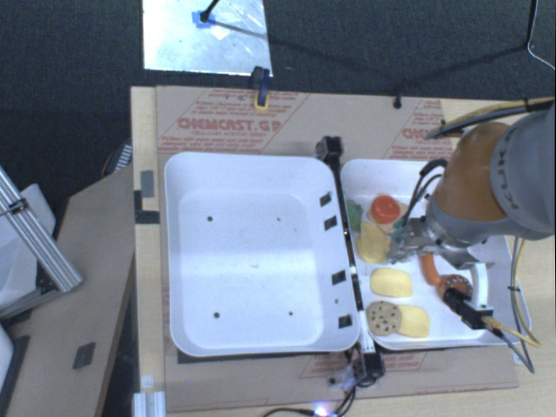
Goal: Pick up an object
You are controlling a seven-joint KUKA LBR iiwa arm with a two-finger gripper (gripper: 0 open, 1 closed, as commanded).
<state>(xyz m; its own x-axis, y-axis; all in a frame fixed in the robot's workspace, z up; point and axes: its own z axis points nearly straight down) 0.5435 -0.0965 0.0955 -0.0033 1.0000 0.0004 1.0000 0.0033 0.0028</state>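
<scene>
The right bin [408,170] holds several toy foods. A red tomato [385,208] and a green piece [354,212] lie near its back left. In front of them are a pale yellow wedge [373,244], a yellow lump [391,282], a speckled cookie [383,318] and a yellow slice [415,322]. An orange carrot-like piece [430,270] and a brown ring [454,283] lie to the right. My gripper [403,245] is low in this bin, just right of the yellow wedge and below the tomato. The arm's body hides the bin's right part.
The left white bin [187,233] sits beside the right one, with black clips [334,224] along the shared wall. A blue and yellow clamp [260,89] stands at the bench's back edge. A metal rail [35,241] lies off the bench to the left.
</scene>
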